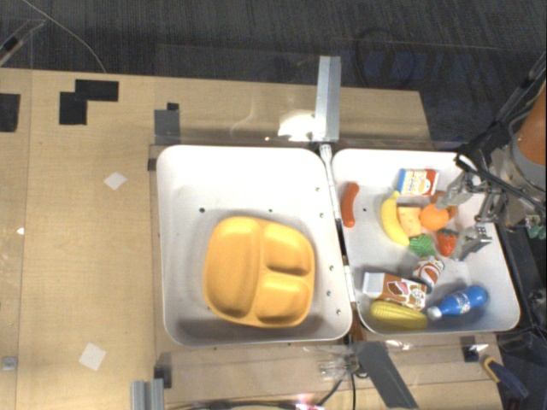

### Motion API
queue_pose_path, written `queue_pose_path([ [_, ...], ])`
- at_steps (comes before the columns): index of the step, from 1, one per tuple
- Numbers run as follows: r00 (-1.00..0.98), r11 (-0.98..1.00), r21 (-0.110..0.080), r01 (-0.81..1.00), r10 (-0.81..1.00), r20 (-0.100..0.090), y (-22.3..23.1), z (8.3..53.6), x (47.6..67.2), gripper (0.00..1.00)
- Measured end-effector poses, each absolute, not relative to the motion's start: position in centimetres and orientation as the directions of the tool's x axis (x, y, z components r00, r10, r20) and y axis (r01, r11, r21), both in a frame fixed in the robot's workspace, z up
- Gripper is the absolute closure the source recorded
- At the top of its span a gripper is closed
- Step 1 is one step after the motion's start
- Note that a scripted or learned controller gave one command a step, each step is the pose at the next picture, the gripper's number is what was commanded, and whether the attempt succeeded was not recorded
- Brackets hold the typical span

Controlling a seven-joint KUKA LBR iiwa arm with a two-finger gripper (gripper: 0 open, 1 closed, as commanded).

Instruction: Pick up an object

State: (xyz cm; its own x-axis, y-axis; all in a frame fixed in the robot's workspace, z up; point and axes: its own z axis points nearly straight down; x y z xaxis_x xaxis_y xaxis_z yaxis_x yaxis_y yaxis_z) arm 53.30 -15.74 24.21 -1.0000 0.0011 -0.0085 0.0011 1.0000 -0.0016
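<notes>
Wood bench (77,254), two bins; hand (464,219) spread (holding nothing) over right bin's (504,314) toy food.

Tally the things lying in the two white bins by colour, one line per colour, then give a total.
Yellow: 4 - divided tray, banana, cheese wedge, corn cob
Orange: 2 - round fruit, carrot
Red: 1 - sausage
Green: 1 - leafy vegetable
Blue: 1 - bottle
Mixed print: 3 - box, carton, can
Total: 12
</notes>
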Motion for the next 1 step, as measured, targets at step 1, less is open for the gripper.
queue_pose_path([
  [1, -0.978, 0.978, 0.001, 0.208, 0.208, 0.0, -17.79, 13.23, 51.08, 0.0],
])
